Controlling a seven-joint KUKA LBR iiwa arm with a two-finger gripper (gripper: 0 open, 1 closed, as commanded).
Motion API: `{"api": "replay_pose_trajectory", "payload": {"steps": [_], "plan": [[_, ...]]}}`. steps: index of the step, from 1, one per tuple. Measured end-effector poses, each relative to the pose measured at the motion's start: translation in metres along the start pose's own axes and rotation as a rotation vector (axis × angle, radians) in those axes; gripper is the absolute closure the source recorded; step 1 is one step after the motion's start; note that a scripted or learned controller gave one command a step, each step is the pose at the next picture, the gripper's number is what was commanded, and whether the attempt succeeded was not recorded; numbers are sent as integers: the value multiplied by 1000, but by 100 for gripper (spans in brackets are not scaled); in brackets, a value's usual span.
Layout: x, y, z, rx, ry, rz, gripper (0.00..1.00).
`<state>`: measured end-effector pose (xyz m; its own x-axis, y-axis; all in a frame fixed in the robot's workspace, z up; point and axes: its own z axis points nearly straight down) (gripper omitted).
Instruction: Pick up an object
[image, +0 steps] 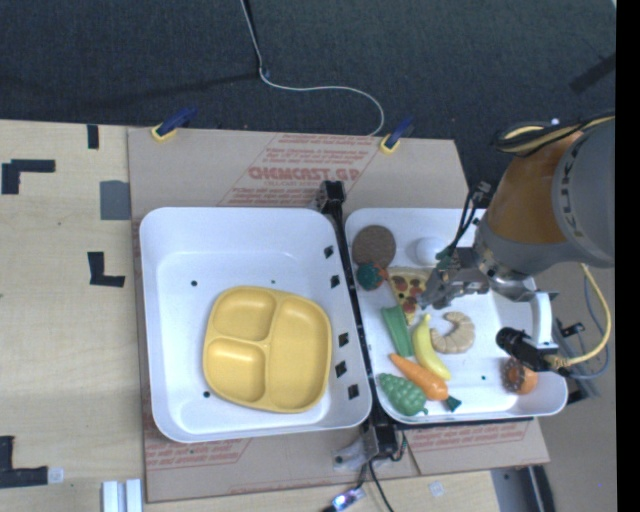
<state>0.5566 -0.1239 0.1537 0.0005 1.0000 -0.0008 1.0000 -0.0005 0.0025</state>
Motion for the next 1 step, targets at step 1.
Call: {"api": "replay_pose_trajectory", "payload": {"steps": [1], "plan": [[-4, -5, -45, 1, 0, -1, 100]]}}
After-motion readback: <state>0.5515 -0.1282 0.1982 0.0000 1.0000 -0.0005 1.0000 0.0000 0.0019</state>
